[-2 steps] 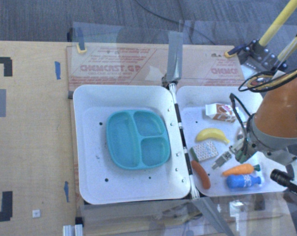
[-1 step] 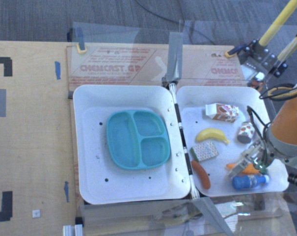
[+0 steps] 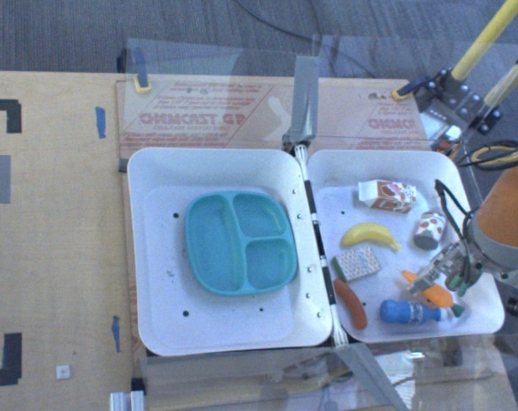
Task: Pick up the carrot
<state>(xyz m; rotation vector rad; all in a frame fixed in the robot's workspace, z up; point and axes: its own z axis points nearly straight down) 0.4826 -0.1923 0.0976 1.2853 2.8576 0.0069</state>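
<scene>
The carrot [image 3: 439, 297] is bright orange and lies at a slant on the floor of the right bin [image 3: 327, 171], near its front right corner. Its thin tip [image 3: 408, 275] pokes out to the left. My gripper [image 3: 444, 278] comes in from the right and sits directly over the carrot's middle, hiding that part. The carrot looks to be resting on the bin floor rather than lifted.
A blue bottle [image 3: 410, 313] lies just in front of the carrot. A red-brown sausage-like piece with a green stem [image 3: 351, 303], a speckled box [image 3: 359, 263], a banana [image 3: 369, 235], a carton [image 3: 387, 196] and a can [image 3: 429, 229] share the right bin. A teal divided plate [image 3: 240, 241] lies in the left bin.
</scene>
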